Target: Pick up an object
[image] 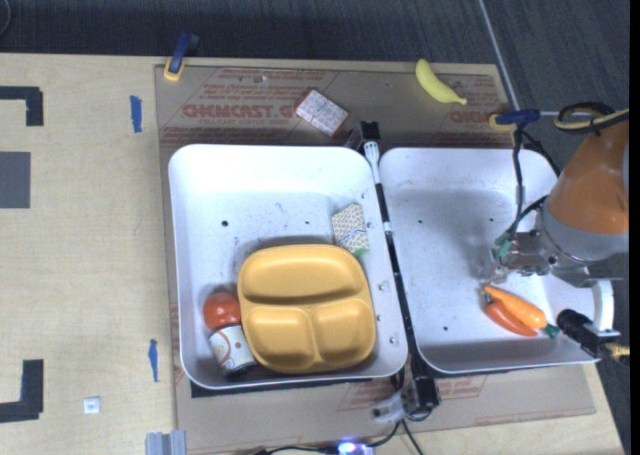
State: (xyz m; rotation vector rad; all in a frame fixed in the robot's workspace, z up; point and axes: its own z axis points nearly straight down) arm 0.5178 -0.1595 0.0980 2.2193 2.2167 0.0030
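Two bins: they sit side by side on the bench (80, 273), touching along the middle edge; the left bin (200, 183) and the right bin (440, 183) are both shallow and white.
Left bin: it holds a yellow tray (305, 305) with three compartments, lying flat in the near half of the bin.
Beside the tray: a red ball (220, 310) lies at its left edge, and just below the ball is a small white can (230, 346) with orange marks, lying on its side, I think, though it is partly hidden by the tray.
Patterned packet: a small packet (350, 227) rests just above the right corner of the tray, near the wall between the bins.
Right bin: a carrot (514, 311) lies in the near right part, orange with a small green tip pointing to the right.
Arm: the grey arm (592, 233) with the orange band comes in over the right edge of the right bin.
End effector: the end effector (515, 255) is low over the right bin, just above the carrot and close to its left end; I cannot tell how it is set, because the part is small and blurred.
Carrot and end effector: the carrot lies on the bin floor and is not lifted.
Behind the bins: a banana (438, 83) lies on the brown board (250, 103), and a small checked packet (321, 111) lies behind the left bin.
Clamps: a blue and yellow clamp (180, 51) holds the far left corner of the board.
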